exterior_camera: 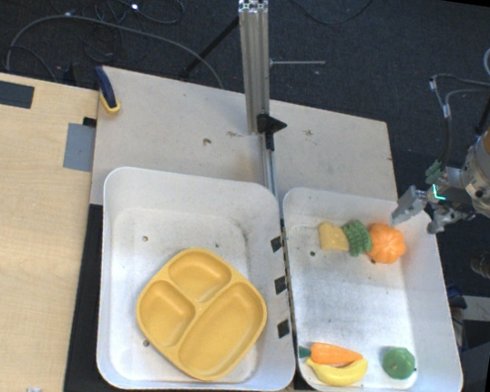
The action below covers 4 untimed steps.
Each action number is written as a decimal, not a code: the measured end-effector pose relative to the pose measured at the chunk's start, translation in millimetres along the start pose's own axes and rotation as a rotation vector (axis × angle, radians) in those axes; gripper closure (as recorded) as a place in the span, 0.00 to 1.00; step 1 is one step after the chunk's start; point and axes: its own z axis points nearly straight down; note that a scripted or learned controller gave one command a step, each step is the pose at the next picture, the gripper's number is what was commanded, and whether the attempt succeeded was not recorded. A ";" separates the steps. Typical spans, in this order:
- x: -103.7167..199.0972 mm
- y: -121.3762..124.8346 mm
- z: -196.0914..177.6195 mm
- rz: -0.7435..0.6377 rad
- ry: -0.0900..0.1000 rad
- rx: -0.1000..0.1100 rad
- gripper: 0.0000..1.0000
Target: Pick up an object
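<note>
The right bin [364, 320] holds several toy foods. At its back lie a pale yellow piece [331, 237], a green broccoli [357, 238] and an orange fruit [387, 244], side by side. At its front lie a carrot [333, 354] on a banana [339, 372], and a green round fruit [398, 362]. My gripper [422, 212] hangs above the bin's back right corner, just up and right of the orange fruit. Its two fingers are spread apart with nothing between them.
The left bin [131, 219] holds a yellow divided plate [201, 312]. An upright aluminium post [256, 63] stands behind the bins. A wooden table top [8, 236] lies to the left, and cables trail over the dark floor at the back.
</note>
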 end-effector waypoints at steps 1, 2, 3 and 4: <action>-0.1 0.9 -2.0 0.000 -0.001 -0.004 0.00; -9.8 2.6 53.0 0.000 -0.001 0.001 0.00; -8.4 0.8 118.0 0.000 0.001 0.004 0.00; -9.0 1.8 146.8 0.001 -0.002 -0.006 0.00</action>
